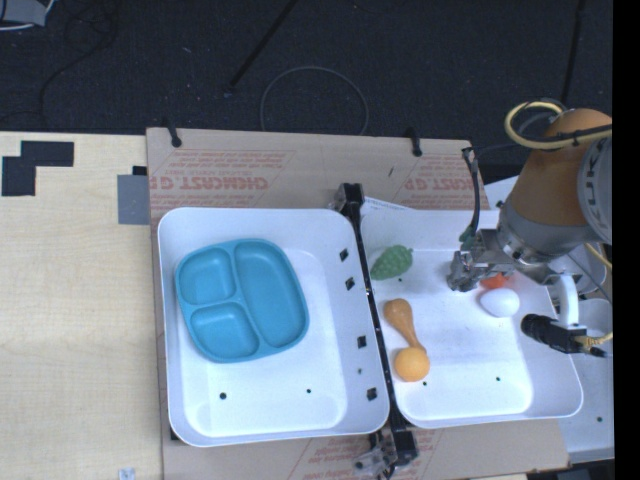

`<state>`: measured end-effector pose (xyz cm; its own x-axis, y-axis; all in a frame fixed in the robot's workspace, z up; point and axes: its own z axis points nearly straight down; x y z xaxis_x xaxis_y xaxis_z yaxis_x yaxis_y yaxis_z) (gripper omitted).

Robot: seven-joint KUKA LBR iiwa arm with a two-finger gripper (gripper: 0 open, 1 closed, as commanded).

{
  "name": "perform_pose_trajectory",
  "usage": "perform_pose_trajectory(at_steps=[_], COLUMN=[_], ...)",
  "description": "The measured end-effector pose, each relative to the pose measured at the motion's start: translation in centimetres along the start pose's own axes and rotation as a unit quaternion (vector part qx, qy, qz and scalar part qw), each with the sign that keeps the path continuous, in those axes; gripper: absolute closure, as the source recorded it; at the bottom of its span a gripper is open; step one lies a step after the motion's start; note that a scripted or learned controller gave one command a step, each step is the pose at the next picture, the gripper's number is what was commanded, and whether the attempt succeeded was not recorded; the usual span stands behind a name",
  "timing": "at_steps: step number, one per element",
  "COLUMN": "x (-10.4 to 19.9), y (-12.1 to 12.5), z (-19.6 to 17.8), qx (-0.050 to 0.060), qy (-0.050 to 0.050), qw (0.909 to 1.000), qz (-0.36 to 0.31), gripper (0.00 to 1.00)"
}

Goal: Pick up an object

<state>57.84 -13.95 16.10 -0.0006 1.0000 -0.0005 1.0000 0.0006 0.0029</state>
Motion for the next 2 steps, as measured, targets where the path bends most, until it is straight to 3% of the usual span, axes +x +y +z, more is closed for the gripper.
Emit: perform_pose_trajectory(at_steps=[1,2], x=[0.1,0.0], y=[-0.1,-0.1], z=[-6.3,-7.5], qx=[-0.001,0.002], qy=[0.000,0.000], qw=[1.0000,1.0000], qz=[0.000,0.000], gripper=[1.00,1.00])
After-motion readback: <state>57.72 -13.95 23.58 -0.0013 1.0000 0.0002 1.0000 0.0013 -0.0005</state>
